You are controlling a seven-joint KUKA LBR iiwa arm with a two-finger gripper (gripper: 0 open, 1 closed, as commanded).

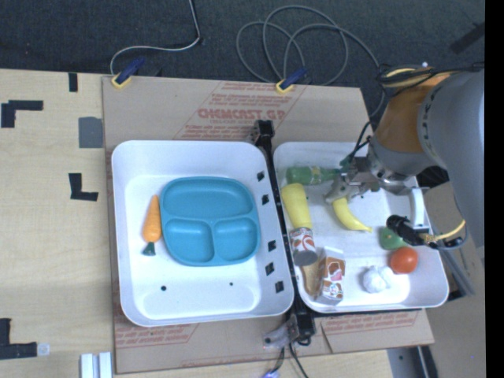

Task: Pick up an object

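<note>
1. Camera view, from my remote seat: the arm point(429, 128) comes in from the right, grey with its orange band, and hangs over the upper part of the right bin point(429, 296).
2. The gripper point(350, 181) sits low over the bin, just above the banana point(349, 214) and just right of the green object point(309, 176).
3. I cannot tell how the hand stands; I see nothing clearly held in it.
4. Right bin, left side: a yellow cylinder-shaped piece point(296, 204) lies along the dividing wall, with a small can point(304, 245) below it and a printed carton point(331, 279) below that.
5. Right bin, lower right: a white crumpled item point(375, 279), a red ball-like item point(404, 260) just above and right of it, and a green piece point(389, 237) touching the red one.
6. The banana lies near the bin's middle, well apart from the carton.
7. Left bin point(130, 164): a blue divided plate point(210, 220) sits at centre, a carrot point(151, 221) just beside its left edge.
8. Both bins rest on a cardboard sheet point(228, 113) on the bench; a cable point(303, 42) loops behind them.
</note>
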